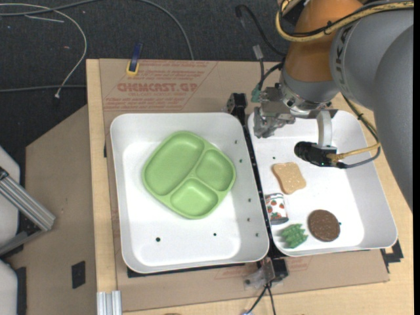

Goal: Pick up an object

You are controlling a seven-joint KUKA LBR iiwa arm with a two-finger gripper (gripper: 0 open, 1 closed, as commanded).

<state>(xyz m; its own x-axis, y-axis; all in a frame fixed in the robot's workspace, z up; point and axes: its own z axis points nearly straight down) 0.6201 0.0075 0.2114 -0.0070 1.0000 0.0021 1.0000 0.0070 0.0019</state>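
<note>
Your gripper (267,125) hangs over the right bin (367,176) top-left corner, can't tell its state; toast (289,177), cookie (324,225) lie apart below

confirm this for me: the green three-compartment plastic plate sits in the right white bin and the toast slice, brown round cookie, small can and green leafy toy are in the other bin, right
Not quite. The camera view shows the green three-compartment plastic plate in the left white bin, not the right. The tan toast slice, brown round cookie, small can and green leafy toy lie in the right white bin.
</note>
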